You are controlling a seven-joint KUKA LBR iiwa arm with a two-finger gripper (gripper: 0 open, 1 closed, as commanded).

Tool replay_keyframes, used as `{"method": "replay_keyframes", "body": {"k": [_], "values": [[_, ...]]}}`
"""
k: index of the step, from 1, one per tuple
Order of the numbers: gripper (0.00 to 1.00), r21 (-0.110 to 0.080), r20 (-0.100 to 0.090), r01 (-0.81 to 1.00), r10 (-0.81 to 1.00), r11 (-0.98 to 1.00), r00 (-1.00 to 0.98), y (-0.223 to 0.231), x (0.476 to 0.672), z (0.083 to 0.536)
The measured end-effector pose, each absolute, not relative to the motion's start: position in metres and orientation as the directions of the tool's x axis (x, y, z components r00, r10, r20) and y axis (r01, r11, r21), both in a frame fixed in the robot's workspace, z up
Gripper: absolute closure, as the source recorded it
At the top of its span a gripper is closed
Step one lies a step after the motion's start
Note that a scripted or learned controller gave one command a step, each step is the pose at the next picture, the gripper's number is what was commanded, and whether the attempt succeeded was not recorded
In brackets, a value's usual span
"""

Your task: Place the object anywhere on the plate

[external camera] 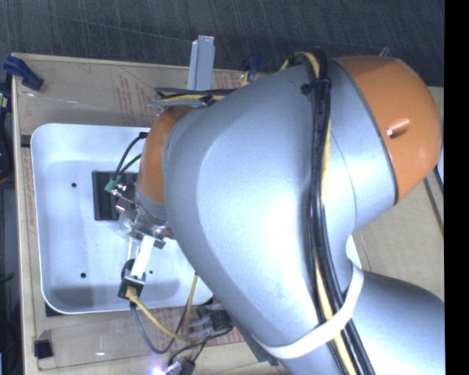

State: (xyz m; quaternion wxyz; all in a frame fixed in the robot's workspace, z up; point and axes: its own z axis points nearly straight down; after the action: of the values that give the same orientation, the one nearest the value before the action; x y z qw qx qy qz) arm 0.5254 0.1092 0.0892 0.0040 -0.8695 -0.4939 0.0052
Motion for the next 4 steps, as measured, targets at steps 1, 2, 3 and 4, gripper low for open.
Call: {"method": "replay_keyframes", "body": {"k": [1, 2, 3, 4], "values": [[1.00, -0.004, -0.001, 0.718, 0.718, -0.696, 0.696, 0.100, 0.520, 0.254], [1.00, -0.006, -0.005, 0.715, 0.715, -0.699, 0.699, 0.040, 0.480, 0.222], [1.00, -0.008, -0.007, 0.687, 0.687, -0.727, 0.727, 0.114, 0.488, 0.114], [1.00, -0.003, -0.001, 0.945, 0.945, -0.326, 0.326, 0.091, 0.485, 0.191]]}}
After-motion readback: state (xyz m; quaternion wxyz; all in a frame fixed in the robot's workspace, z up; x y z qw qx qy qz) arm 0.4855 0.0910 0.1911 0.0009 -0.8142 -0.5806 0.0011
